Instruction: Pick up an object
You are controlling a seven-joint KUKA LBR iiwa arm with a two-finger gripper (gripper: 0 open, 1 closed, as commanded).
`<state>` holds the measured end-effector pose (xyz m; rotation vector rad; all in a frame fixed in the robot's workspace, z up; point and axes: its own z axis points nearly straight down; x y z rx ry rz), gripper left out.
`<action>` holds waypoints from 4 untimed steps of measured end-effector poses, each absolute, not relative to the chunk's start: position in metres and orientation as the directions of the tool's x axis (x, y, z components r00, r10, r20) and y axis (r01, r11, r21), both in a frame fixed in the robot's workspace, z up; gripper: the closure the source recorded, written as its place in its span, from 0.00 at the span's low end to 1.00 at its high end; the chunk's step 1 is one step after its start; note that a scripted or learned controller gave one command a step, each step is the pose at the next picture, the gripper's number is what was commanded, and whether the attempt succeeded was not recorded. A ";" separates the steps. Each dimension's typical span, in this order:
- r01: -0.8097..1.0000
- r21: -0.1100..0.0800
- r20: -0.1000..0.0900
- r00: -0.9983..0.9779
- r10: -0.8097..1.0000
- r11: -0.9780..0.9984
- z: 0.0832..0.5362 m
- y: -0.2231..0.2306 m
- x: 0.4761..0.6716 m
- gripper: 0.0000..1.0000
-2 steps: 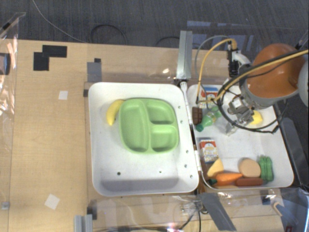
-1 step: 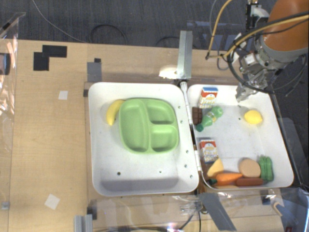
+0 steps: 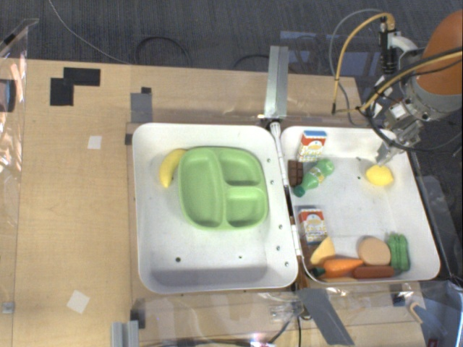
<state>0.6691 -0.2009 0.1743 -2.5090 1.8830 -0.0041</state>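
- Right bin: centre open; lemon near far edge; cartons and bottle line left wall; food crowds near edge.
- Left bin: green tray fills centre; near edge open.

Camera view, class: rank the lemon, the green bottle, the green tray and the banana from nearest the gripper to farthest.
From the gripper:
1. Lemon, right bin, just below it.
2. Green bottle, right bin's left side.
3. Green tray, left bin.
4. Banana, beyond the tray's left edge.
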 end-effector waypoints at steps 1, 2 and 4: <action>-0.948 -0.018 0.007 0.317 -0.948 -0.317 0.273 -0.185 0.672 1.00; -0.945 0.002 -0.009 0.327 -0.945 -0.327 0.104 -0.136 0.665 1.00; -0.915 -0.001 -0.004 0.404 -0.915 -0.404 0.130 -0.158 0.668 1.00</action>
